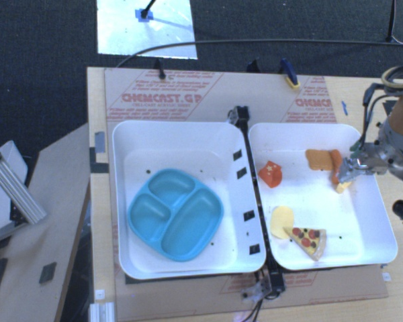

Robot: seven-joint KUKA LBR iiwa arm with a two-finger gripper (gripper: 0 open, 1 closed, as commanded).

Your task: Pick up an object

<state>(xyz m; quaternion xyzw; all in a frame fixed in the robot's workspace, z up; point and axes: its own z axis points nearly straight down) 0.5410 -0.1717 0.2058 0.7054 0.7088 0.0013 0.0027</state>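
Left bin [121,180] holds a glossy blue divided plate [176,213]. Right bin [383,237] holds a red block [271,174], pizza slice [308,239], and orange piece [320,159]; gripper [346,173] state unclear.

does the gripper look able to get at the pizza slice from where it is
Probably yes. The pizza slice lies flat in the right bin, with only the pale yellow disc touching its left end. The gripper is in the same bin, nothing between them.
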